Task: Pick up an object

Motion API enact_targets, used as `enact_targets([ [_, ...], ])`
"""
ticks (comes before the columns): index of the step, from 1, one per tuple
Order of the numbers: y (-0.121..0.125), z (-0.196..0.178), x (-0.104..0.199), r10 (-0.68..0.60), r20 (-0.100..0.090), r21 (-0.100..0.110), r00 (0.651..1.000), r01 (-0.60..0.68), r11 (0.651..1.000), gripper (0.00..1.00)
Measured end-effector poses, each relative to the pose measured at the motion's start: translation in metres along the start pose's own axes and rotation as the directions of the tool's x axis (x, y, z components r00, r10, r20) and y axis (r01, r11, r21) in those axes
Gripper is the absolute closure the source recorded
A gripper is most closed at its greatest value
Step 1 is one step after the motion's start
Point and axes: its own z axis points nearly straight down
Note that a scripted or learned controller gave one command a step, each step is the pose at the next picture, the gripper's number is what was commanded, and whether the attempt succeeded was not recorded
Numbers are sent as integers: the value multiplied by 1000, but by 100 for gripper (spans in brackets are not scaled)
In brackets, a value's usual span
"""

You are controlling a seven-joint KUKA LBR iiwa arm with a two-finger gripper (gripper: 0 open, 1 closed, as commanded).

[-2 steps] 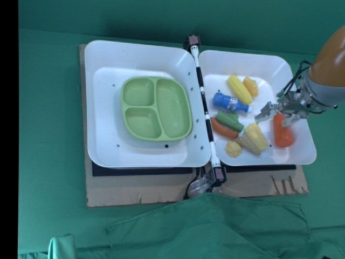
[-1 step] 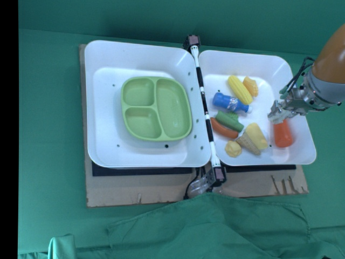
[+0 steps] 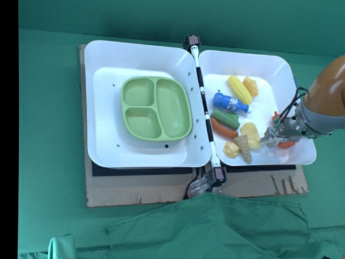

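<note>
over right bin | claw (image 3: 271,138) state unclear | beside pale yellow toy (image 3: 250,131), smooth, rounded

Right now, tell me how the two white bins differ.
The left bin holds one thing, a green divided plate; the right bin holds a jumble of toy foods, among them a corn cob, a blue bottle and an ice cream cone. The gripper is over the right bin, not the left. Both are shallow and white.
</note>
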Motion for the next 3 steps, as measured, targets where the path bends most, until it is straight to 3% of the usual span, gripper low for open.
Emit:
enact_targets([
  [1, 2, -1, 5, -9, -9, 4, 1000, 9, 1000, 0],
  [2, 8, 0, 5, -8, -13, 14, 1000, 8, 1000, 0],
  [3, 10, -13, 3, -3, -5, 3, 1000, 3, 1000, 100],
])
